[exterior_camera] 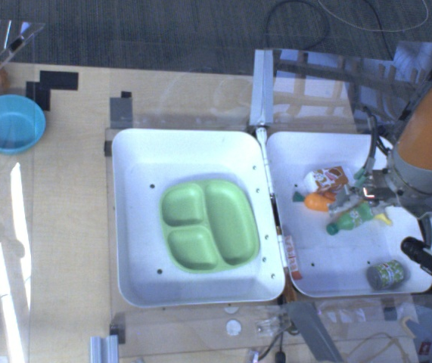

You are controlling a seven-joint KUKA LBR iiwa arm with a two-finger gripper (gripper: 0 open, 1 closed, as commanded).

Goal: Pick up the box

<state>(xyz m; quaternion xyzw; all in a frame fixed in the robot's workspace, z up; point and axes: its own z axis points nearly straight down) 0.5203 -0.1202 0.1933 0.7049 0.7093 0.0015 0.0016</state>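
As I scanned from the left, I saw one round blue plastic bowl (10, 123) on the wooden bench (64, 225), well apart from the bins. Next came the left white shallow bin (132, 278), which held one light green three-compartment plastic tray (209, 224) near its middle, with bare floor all round it. The right white shallow bin (318, 274) was more crowded: I counted one small brown-and-white carton box (327, 178) in its upper middle part, one orange carrot-shaped toy (318, 201) touching the box from below, one green plastic bottle (349, 219) lying tilted just beside the carrot, one small yellow piece (383, 218) right of the bottle, and one grey-green round can (386, 274) near the lower right corner. The two-finger gripper (361, 193) hung over the bottle, just right of the box; I could not tell whether its fingers were apart or together. That bin's lower left floor lay open.
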